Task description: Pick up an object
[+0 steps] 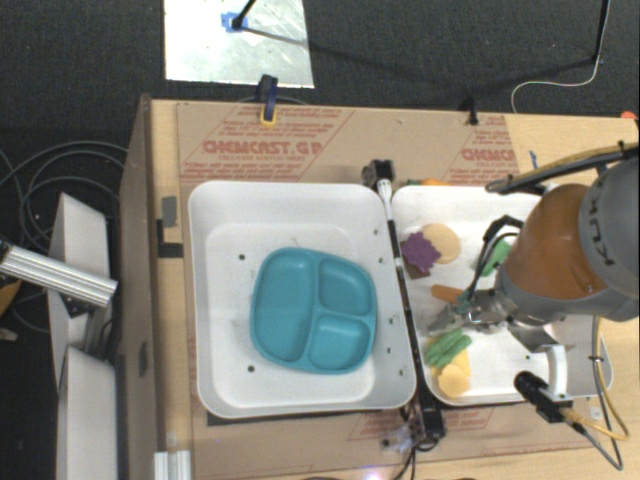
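Tool (447,318) low in right bin (480,393), above green object (447,347)

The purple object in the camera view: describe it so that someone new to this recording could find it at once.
Start at the right white bin, the one the arm reaches into. Near its upper left, close to the divider between the bins, lies the purple object, resting against a pale tan round piece. It is the one purple item; the others nearby are green, orange or yellow.

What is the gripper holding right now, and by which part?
It cannot be told. The gripper sits low in the right bin, just above a green toy vegetable, but nothing shows between its fingers.
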Motion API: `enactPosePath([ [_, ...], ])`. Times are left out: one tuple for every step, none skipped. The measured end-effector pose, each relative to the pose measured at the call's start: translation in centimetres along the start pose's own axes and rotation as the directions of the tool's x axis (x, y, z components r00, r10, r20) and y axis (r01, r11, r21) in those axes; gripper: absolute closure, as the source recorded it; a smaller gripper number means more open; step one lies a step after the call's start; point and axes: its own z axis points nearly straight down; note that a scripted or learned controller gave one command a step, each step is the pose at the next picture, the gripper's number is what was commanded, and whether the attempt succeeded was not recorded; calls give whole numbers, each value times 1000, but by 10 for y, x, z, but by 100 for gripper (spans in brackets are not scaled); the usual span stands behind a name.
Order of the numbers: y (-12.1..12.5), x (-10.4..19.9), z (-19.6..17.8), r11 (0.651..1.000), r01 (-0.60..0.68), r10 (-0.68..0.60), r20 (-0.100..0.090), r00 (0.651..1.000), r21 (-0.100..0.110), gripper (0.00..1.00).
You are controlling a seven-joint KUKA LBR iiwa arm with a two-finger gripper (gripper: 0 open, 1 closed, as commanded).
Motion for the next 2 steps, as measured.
enactPosePath([
  [34,-11,-6,1000,3,-3,2,1000,-5,0],
  [96,0,-6,1000,5,-5,1,1000,-7,0],
])
